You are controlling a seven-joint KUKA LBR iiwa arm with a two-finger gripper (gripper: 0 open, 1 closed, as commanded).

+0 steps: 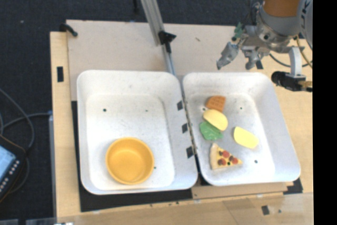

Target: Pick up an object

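Holding a yellow bowl [129, 160], the left bin [89, 87] adjoins the right bin [274, 97] with toy foods including a pizza slice [223, 157]; the tool [241, 59], fingers spread and released, hovers above the right bin's far rim.

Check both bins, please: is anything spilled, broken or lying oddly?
Nothing stands out. The yellow bowl sits upright in the left bin, and the toy food pieces, pizza slice included, lie inside the right bin.

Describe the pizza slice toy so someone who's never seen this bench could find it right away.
Look in the right-hand white bin, where several small toy foods lie. The pizza slice sits nearest the bin's front edge, below the green piece. It alone is a pale wedge dotted with red spots.
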